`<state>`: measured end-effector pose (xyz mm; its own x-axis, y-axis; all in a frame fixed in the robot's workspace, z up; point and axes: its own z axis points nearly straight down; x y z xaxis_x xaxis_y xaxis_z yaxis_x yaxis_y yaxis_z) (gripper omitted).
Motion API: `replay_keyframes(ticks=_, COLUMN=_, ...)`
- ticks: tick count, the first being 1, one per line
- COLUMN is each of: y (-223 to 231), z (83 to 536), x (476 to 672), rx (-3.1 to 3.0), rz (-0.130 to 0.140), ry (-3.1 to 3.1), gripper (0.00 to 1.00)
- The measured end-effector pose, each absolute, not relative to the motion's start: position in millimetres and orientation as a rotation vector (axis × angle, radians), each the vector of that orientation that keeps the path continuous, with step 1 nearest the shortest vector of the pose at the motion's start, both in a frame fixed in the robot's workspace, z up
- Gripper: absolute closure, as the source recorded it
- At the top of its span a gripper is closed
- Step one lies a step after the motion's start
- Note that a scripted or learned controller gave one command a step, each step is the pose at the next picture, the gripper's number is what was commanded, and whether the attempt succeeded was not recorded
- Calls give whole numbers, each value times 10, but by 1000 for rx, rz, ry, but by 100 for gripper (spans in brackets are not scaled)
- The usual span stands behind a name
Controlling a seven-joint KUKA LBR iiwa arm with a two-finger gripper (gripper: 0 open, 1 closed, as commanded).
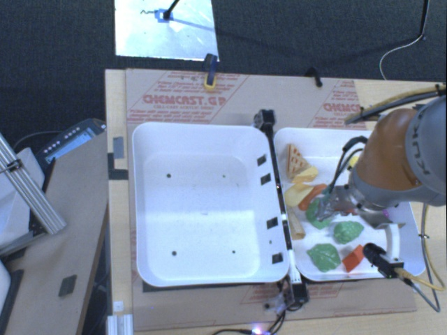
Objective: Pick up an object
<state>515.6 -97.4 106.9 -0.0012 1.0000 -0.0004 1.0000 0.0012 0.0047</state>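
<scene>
Camera view: jaws (328,204) low in the right bin (412,253), over a green piece (320,211) beside the orange stick (313,195) — whether spread or pinching, cannot tell. More green pieces lie just right and below — nearest targets.

The tool (327,206) sits low over green pieces (320,213) in the right bin (412,257).

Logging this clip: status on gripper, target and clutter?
Gripper low in right bin, over a green piece. Grasp unconfirmed. Orange stick, other green pieces crowd close.
</scene>
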Motion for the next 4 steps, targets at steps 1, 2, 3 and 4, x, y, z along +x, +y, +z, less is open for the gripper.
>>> replay_keyframes(ticks=1, y=-174, z=2306, x=6017, rx=2195, rz=24, ry=2229, gripper=100)
replay_keyframes(ticks=2, y=68, z=4299, x=5625, rx=2203, rz=26, ry=2221, gripper=100)
replay_keyframes(ticks=3, y=629, z=3399, x=5147, rx=2215, rz=-6, ry=2237, gripper=100)
replay_keyframes(ticks=4, y=1361, z=5104, x=4856, rx=2200, rz=32, ry=2232, gripper=100)
